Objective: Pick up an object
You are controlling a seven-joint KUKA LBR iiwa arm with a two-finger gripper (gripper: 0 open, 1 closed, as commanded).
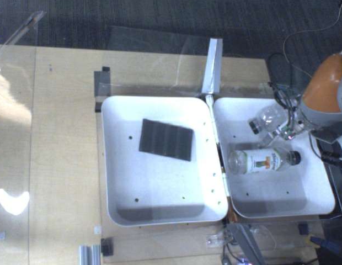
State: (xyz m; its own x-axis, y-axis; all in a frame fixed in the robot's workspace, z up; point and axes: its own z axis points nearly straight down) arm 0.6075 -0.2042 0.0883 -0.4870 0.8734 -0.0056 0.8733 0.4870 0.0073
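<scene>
A clear plastic bottle (262,162) with a green and orange label and a dark cap lies on its side in the right bin (320,200). A smaller clear bottle (266,118) with a dark cap lies tilted near that bin's far side. My gripper (287,130) reaches in from the right, just right of the small bottle and above the large bottle's cap end. The orange band (325,84) of the arm is at the right edge. A dark grey flat pad (166,139) lies in the left bin (160,211).
The two bins share a raised middle wall (218,148). A clear panel and a metal post (212,65) stand behind the bins. Cables (281,93) hang near the arm. Wooden bench (49,148) spreads to the left.
</scene>
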